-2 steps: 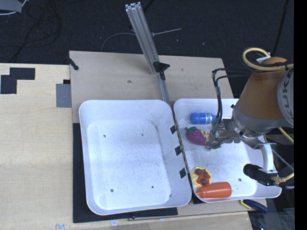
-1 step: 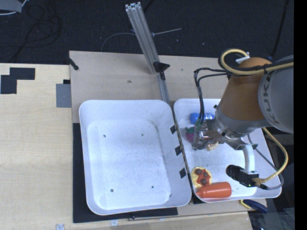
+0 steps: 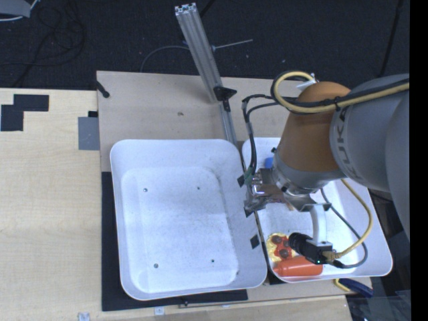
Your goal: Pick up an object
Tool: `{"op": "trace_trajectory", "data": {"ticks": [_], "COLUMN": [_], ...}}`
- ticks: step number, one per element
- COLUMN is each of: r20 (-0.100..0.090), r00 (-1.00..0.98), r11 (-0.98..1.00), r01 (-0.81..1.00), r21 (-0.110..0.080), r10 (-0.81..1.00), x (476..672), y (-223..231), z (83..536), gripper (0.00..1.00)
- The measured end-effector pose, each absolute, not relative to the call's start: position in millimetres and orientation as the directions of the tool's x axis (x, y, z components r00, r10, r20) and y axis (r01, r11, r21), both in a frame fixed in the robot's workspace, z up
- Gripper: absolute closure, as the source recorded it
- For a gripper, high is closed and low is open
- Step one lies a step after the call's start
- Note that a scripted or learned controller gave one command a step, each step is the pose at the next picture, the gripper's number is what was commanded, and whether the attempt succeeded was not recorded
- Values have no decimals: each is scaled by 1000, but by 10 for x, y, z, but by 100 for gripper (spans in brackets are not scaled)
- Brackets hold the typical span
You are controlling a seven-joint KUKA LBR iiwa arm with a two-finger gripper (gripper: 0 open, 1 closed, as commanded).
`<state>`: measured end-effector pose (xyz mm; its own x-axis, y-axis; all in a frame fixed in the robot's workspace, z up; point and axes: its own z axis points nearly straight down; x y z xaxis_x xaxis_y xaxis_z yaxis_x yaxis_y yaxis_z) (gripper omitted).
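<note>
- The grey arm (image 3: 374,146), with its orange band (image 3: 311,139) above the wrist, reached in from the right and hung over the right bin (image 3: 378,249), covering much of that bin's floor.
- The claw (image 3: 257,196) sat low at the right bin's left side, just beside the wall that the two bins shared.
- Seen from above, the wrist hid most of the claw. Whether it was open or closed could not be told, and nothing could be seen held in it.
- An orange-red object (image 3: 294,269) lay at the near end of the right bin, close to the front rim.
- A yellow object (image 3: 274,243) with small red patches lay touching the orange-red one, on its far left side. Its exact kind was too small to make out.
- Both of these lay nearer the camera than the claw and apart from it.
- A small blue object (image 3: 270,160) showed at the far left part of the right bin, partly hidden behind the wrist.
- The left bin (image 3: 134,179) stood beside the right one, their long walls touching or nearly so.
- Both bins rested on a black mat (image 3: 107,246) on the pale wooden table (image 3: 47,206).
- A slanted aluminium rail (image 3: 200,52) rose from the table behind the bins.
</note>
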<state>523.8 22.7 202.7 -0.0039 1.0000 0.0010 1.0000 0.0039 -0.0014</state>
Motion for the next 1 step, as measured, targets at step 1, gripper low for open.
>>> {"op": "trace_trajectory", "data": {"ticks": [1], "r20": [1], "r00": [-3], "r11": [3], "r01": [1000], "r21": [0], "r10": [1000], "x": [5313], "y": [753], "z": [2206], "gripper": [100]}}
